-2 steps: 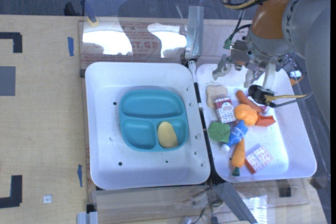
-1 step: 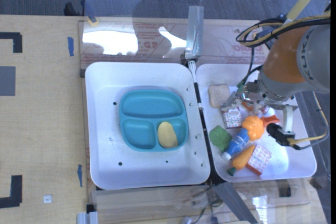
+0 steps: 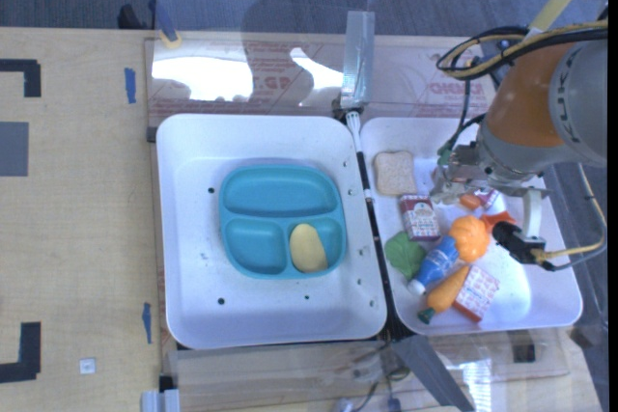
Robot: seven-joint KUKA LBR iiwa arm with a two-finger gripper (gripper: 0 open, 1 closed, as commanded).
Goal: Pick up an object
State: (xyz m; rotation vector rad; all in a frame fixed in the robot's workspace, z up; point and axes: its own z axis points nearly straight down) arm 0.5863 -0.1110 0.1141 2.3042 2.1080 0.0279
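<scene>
Bench [image 3: 68,207] of pale wood carries two shallow white bins side by side, and you see them from above at a slant. The left white bin [image 3: 183,236] holds a blue three-compartment plastic tray [image 3: 261,193] near its centre; a yellow oval lemon-like object [image 3: 308,248] lies in the tray's lower right compartment.

The right white bin [image 3: 555,299] is where you find the clutter. A tan slice of toy bread [image 3: 394,173] lies near its upper left corner. Just below it sits a small red-and-white printed packet [image 3: 421,218]. A green leafy toy [image 3: 405,253] lies by the left wall, touching a blue-and-white plastic bottle [image 3: 435,264]. A round orange fruit [image 3: 470,237] sits just beside the bottle, with an orange carrot-shaped toy [image 3: 445,290] and a second red-and-white packet [image 3: 477,294] near the lower edge.

The grey arm with its orange band [image 3: 526,101] reaches in over the bin's upper right part. The gripper [image 3: 462,191] hangs low above the objects there, between the bread and the orange fruit. You cannot tell how it is set, nor whether anything is in it.
</scene>
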